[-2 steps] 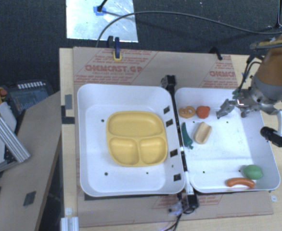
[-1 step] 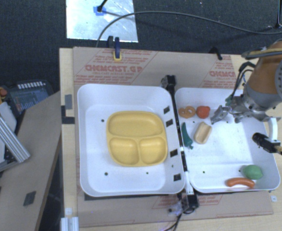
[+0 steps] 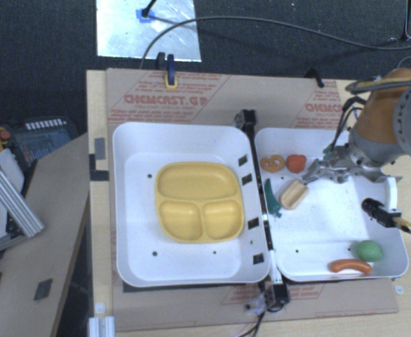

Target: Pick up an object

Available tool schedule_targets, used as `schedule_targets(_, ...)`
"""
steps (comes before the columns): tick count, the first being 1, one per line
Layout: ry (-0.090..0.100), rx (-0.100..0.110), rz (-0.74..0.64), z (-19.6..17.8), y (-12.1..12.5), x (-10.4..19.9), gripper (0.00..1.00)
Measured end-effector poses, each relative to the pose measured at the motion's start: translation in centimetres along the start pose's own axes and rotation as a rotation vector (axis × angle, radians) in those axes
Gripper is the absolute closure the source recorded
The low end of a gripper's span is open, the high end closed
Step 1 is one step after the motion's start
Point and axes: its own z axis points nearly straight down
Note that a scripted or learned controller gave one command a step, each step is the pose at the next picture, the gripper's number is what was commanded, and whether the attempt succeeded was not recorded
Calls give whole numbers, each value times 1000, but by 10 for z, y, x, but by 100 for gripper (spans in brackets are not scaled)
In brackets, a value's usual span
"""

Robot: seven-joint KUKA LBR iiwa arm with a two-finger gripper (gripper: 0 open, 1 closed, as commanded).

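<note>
My gripper (image 3: 315, 173) hangs low over the back of the right bin (image 3: 332, 223), reaching in from the right below the orange wrist band. Just to its left lie a red tomato-like piece (image 3: 296, 163) and an orange ring (image 3: 271, 163). A tan block (image 3: 294, 194) lies just below and left of the gripper's tip, beside a thin teal piece (image 3: 269, 197). At the bin's front right sit a green ball (image 3: 369, 250) and an orange-red sausage (image 3: 350, 266). I see nothing held.
The left bin (image 3: 132, 209) holds a yellow three-compartment plate (image 3: 197, 201). A black divider with clips (image 3: 256, 188) runs between the bins. A black connector with cables (image 3: 379, 213) hangs over the right bin's right side.
</note>
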Motion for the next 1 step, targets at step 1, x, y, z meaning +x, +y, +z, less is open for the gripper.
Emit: schedule_targets(1, -1, -6, -1, -13, 2, 0, 100)
